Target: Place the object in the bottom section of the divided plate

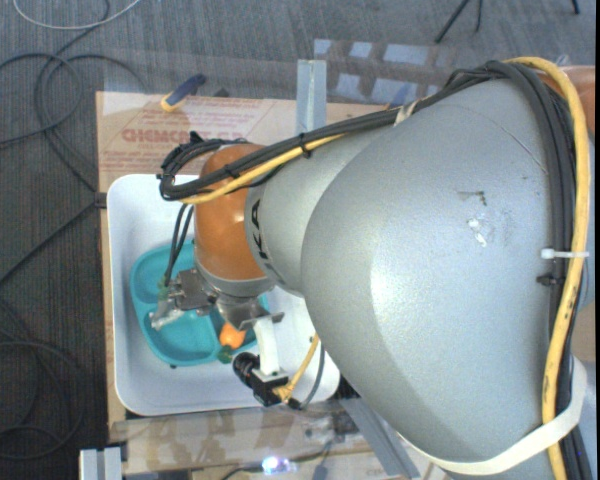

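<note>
A teal divided plate [155, 293] lies in the white bin [120, 368] at the left. The arm's orange band [225, 228] and wrist hang right over the plate and hide most of it. The gripper [172, 306] shows as grey metal parts low over the plate's middle. A small orange object [228, 337] sits at the plate's lower right rim, just below the wrist. Whether it rests on the plate or against the gripper is unclear.
The arm's large grey body [440, 268] covers the right of the view, including the second bin. A black plug with a yellow cable [258, 376] hangs near the bin's lower edge. Cardboard [180, 133] lies behind the bin, with a blue and yellow tool [183, 90] on it.
</note>
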